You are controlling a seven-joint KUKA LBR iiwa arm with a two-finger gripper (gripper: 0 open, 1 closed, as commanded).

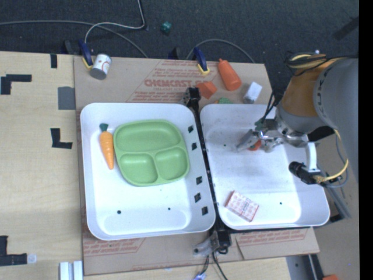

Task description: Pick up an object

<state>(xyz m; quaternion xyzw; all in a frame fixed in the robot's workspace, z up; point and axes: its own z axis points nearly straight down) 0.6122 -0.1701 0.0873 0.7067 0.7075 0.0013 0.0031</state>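
- Gripper point(254, 142): low in the right bin's upper half, reaching in from the right. Whether it is released or clenched cannot be told at this size. A small orange-red piece point(255, 147) sits right at its tip, probably the object being tried for; no hold on it can be confirmed.
- Toy carrot point(106, 148): lies lengthwise in the left bin point(92, 198), wedged between the bin's left wall and the plate. A hard pick, judging by how little room there is on either side.
- Green divided plate point(152, 152): flat in the middle of the left bin, taking up most of its floor. The bare strip below it is the open room there.
- Shared bin edge point(201, 156): dark rail between the two bins, and a barrier to any low sideways travel.
- Red-and-white packet point(241, 206): flat near the front wall of the right bin point(303, 217), well apart from the gripper. It has bare floor above it and to its right, so an approach from above looks easy.
- Orange bottle-shaped item point(229, 74): outside the bins on the cardboard sheet point(157, 83), past the back rim.
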